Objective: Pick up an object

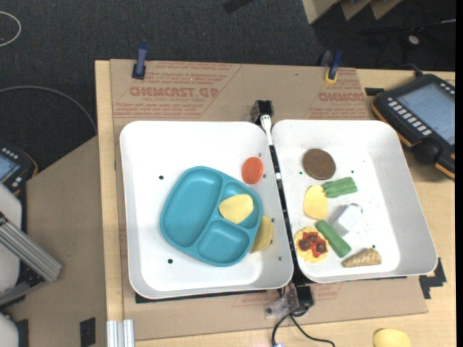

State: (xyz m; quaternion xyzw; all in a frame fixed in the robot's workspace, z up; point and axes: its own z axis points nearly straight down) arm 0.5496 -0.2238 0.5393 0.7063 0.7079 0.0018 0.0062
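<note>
I have not picked up anything yet, because every toy lies loose in the two bins on the desk, like the brown cookie (318,163) far in the right bin (405,194) and the yellow piece (236,208) on the blue tray (189,212) in the left bin (141,194).

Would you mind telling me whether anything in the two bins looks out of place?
One thing: a yellow piece is wedged partly under the blue divided tray's right edge in the left bin, half hidden. Nothing looks spilled or damaged.
</note>
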